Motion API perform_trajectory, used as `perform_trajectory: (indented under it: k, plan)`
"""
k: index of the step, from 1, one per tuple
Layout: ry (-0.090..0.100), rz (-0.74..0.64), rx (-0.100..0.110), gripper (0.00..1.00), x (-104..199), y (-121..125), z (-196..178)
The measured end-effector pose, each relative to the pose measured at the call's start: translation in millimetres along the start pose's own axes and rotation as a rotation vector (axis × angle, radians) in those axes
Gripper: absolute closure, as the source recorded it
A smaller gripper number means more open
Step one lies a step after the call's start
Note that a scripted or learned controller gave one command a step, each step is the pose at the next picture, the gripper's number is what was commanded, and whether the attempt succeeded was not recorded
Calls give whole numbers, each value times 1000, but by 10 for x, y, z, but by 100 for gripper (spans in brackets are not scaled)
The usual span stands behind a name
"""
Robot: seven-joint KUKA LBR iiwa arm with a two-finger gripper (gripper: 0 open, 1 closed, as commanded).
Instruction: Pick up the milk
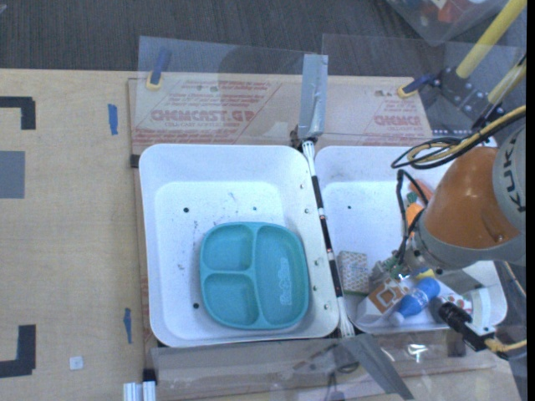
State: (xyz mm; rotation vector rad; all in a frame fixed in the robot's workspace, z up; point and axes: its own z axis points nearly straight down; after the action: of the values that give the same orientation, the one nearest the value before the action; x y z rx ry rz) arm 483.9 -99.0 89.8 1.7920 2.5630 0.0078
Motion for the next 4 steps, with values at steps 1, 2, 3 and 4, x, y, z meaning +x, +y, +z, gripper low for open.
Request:
perform_trajectory:
  k: [1, 2, 3, 4]
  plan:
    - [-1, 6, -3, 100, -22, -4, -95]
    - [7, 156, 12, 100, 626, 201, -946]
    - [7, 157, 12, 0, 626, 200, -946]
    - [11, -26, 14, 0, -24, -58, -306]
